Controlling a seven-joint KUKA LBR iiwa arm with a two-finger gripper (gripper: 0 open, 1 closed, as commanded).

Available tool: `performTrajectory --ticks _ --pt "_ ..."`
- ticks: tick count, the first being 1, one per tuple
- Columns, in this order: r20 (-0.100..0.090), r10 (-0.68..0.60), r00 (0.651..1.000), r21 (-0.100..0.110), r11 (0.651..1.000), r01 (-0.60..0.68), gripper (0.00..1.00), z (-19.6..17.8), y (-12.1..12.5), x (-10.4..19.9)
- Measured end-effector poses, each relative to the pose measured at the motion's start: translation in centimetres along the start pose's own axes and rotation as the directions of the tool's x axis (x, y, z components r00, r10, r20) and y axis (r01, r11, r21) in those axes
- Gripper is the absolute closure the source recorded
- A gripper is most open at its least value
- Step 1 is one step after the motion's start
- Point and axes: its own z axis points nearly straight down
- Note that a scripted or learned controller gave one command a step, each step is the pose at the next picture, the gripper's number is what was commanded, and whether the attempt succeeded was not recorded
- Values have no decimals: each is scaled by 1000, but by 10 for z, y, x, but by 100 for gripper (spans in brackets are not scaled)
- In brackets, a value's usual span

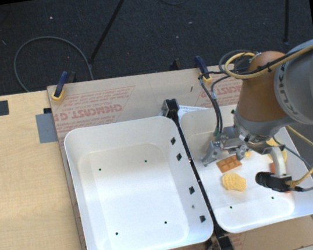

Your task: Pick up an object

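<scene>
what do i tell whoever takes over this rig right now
Gripper: low in the right bin, near the wall it shares with the other bin; no object visibly held.
Things: a brown waffle-like piece lies on the bin floor right beside the gripper, and a yellow piece lies just nearer the camera.
Done: the arm has reached the objects.
Left: grasp one, likely the brown piece, and lift it clear.

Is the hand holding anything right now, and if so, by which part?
Cannot tell. The hand sits low in the right bin beside the brown waffle piece; whether it grips that piece is unclear.
</scene>
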Motion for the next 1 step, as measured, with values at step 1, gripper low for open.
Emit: performTrajectory --ticks 1 --pt "2 5 1000 -10 1000 -5 100 -16 2 -3"
